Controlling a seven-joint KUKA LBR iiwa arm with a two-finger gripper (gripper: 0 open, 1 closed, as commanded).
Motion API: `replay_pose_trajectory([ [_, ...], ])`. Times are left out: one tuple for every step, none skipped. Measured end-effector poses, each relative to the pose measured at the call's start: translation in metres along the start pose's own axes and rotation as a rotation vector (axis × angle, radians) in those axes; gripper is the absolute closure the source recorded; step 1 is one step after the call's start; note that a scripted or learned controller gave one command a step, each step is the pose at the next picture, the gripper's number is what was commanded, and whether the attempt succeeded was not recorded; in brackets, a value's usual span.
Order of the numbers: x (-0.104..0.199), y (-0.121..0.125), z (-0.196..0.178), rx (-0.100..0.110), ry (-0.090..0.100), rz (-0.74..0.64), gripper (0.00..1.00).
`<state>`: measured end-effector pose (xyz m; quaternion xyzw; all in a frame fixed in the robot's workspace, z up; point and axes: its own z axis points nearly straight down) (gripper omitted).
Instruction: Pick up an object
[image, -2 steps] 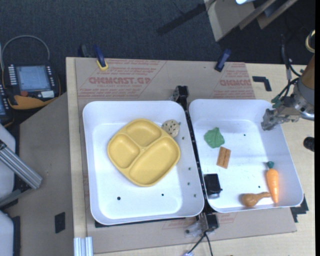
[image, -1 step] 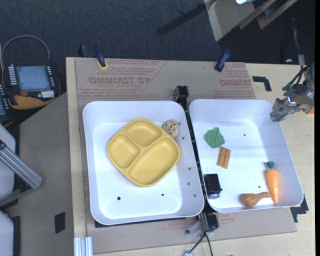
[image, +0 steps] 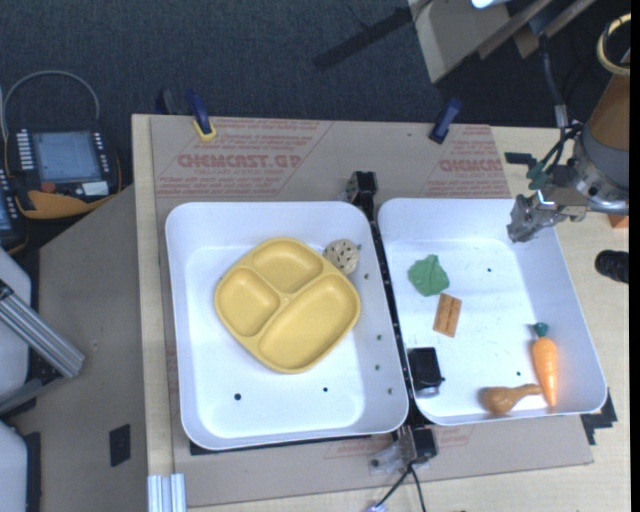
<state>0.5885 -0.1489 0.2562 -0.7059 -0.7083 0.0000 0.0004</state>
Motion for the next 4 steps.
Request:
replay_pose_trajectory([
  [0.050,0.015,-0.005,-0.003,0.000,-0.001,1.00],
  [0.100,0.034,0.011,-0.003,-0.001,0.000,1.00],
  [0.146,0.053,0.013,-0.004,-0.001,0.001,1.00],
  [0.199,0.058,0.009,-0.004,0.000,0.000,1.00],
])
